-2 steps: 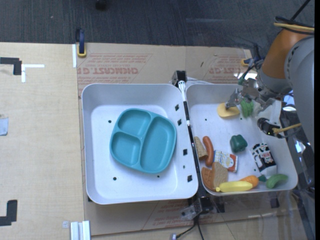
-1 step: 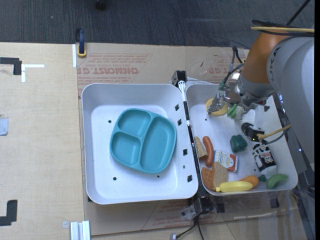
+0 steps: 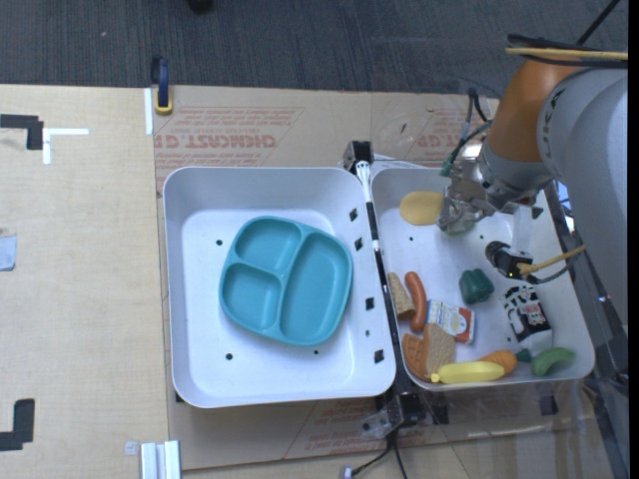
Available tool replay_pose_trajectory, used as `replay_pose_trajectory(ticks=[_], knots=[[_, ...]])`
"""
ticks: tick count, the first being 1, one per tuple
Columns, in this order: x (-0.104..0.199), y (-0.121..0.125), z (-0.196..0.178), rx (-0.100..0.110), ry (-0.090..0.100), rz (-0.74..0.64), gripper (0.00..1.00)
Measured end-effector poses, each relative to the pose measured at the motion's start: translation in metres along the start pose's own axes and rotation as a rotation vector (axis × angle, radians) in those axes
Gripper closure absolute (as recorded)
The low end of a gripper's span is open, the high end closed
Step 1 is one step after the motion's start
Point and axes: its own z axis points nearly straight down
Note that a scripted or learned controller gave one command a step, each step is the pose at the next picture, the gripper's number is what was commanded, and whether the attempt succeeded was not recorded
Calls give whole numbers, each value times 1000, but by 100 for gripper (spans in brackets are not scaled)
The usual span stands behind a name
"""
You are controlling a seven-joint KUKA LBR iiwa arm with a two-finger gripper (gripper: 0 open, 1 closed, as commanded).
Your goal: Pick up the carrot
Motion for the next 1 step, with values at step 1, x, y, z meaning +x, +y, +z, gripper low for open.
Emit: replay_pose_trajectory(ticks=[1], knots=[[0,0,0,0,0,0,0]])
